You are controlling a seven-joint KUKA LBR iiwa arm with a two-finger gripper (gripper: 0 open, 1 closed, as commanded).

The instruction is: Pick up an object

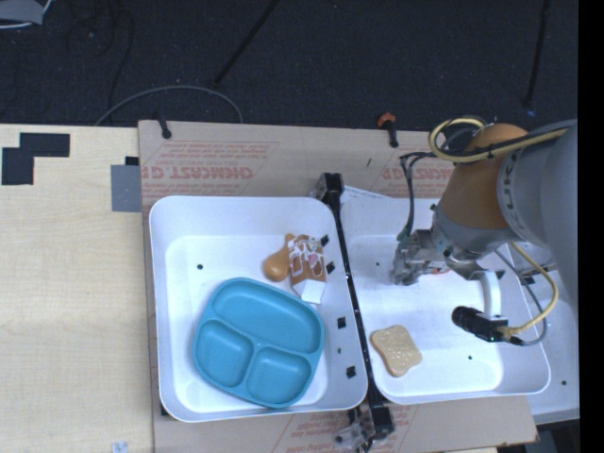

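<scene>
A tan toast-shaped piece lies flat near the front left of the right bin. My gripper hangs over that bin's middle, behind the toast and well apart from it, with the orange-banded arm above it. A blue divided plate fills the front of the left bin. Behind the plate, against the divider, sits an orange and brown-white toy.
A black divider rail runs between the two bins. A black cable clip and yellow cable trail off the arm over the right bin's right side. Cardboard lies under both bins.
</scene>
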